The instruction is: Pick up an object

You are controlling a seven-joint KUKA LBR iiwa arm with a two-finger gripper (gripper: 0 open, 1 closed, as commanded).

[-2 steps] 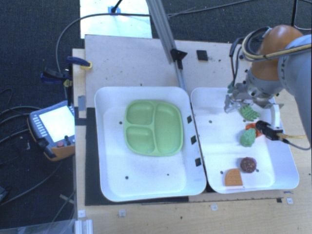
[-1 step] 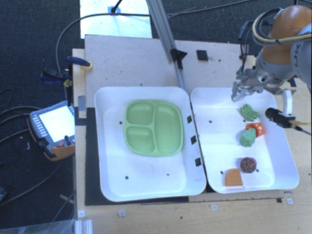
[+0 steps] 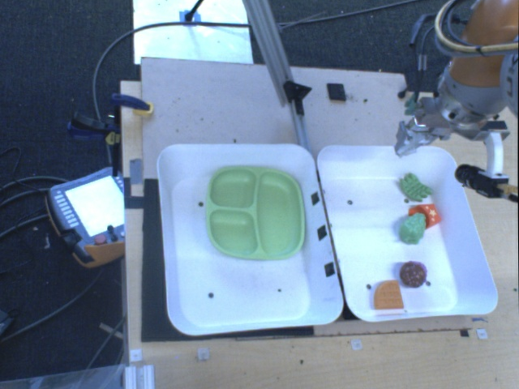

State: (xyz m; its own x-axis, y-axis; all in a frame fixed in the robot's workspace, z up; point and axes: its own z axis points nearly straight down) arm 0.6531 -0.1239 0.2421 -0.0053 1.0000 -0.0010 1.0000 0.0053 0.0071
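The right bin [image 3: 357,217] holds several small items along its right side: a dark green leafy piece [image 3: 414,187], a light green lump [image 3: 412,228] touching an orange-red piece [image 3: 427,215], a dark maroon round piece [image 3: 413,274] and an orange wedge [image 3: 388,296]. My gripper [image 3: 408,138] hangs over the bin's far right rim, a little beyond the dark green leafy piece, and nothing shows between its fingers. Its fingers look close together.
The left bin [image 3: 186,282] bears a light green sectioned plate [image 3: 256,212]. A slanted metal pole [image 3: 272,43] rises from between the bins at the back. A handheld pendant [image 3: 85,215] lies off the bench to the left, among cables.
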